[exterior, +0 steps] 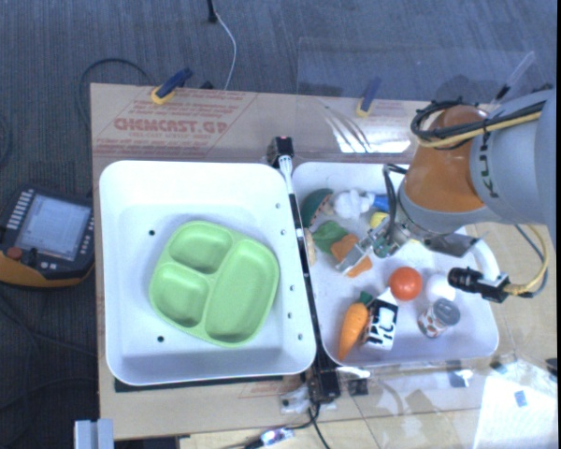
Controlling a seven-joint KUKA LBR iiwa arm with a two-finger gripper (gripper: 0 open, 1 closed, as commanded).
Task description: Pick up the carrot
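The carrot is orange with a green top. It lies tilted near the front left of the right bin, beside a black-and-white box. My gripper hangs over the middle of that bin, above and behind the carrot and apart from it. Just to its left are a small orange piece and a green item. The arm comes in from the right, its orange band above the wrist.
A red-orange ball and a small round jar lie right of the carrot. White and blue items sit at the back of the right bin. The left bin holds a green divided plate.
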